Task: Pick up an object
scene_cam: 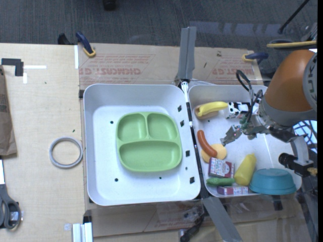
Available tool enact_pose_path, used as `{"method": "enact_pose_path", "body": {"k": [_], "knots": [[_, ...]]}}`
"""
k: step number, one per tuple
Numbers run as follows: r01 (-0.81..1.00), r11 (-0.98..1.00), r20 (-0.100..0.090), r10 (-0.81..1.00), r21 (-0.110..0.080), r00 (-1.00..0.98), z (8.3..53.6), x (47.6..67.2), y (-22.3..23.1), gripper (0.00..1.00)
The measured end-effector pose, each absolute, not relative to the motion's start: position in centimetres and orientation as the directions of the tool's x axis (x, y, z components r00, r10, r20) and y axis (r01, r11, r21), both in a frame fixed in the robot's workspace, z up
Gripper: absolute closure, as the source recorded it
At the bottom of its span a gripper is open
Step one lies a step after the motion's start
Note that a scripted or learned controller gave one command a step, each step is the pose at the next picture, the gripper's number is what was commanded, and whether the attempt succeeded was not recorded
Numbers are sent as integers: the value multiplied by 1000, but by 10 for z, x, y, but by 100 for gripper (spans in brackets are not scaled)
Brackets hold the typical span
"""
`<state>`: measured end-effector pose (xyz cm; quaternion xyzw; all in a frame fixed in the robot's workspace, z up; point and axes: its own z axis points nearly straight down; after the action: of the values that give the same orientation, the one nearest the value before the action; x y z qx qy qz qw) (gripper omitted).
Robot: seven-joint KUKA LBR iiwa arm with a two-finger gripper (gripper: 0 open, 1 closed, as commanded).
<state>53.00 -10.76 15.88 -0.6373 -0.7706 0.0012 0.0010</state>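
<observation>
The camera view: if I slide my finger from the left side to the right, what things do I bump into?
Tape ring → green divided plate in the left bin → red hot dog → yellow bottle → blue bowl, with the orange and grey arm above it at the right.

This looks like a robot lab, not a home: two white bins (96,185) sit on cardboard (131,67) held by blue clamps (86,43), with tape (65,152), scissors (9,210), toy food (211,108) and grey carpet (151,14)
</observation>
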Motion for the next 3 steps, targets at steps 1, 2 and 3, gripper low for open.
{"method": "enact_pose_path", "body": {"k": [1,2,3], "knots": [[975,224,-2,975,4,-224,95,479,-149,0],[925,380,-6,925,8,-380,95,481,-99,0],[951,310,-3,951,6,-310,95,528,-100,0]]}}
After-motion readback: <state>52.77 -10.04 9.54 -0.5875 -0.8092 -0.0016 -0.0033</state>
